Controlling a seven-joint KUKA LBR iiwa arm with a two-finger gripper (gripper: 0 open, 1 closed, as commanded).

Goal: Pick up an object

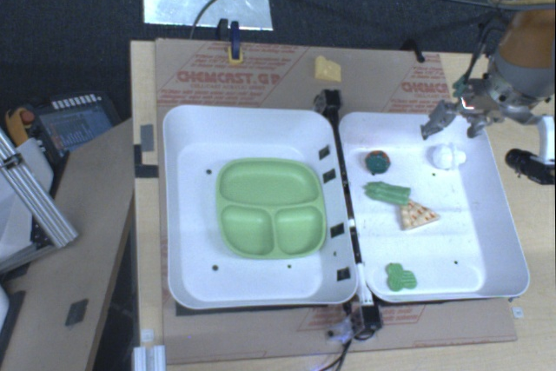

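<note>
While the gripper (453,124) hangs over the right bin's (497,213) far edge, fingers spread wide and holding nothing, a small white object (444,156) lies just below it, roundish with no clear long axis; the green piece (387,193) lies further left, pointing left-right.

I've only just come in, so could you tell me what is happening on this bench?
A KUKA arm reaches in with its gripper open above the far end of the right bin, near a small white object. It holds nothing. A pizza slice toy, green pieces and a dark round item lie there; the left bin holds a green divided plate.
</note>
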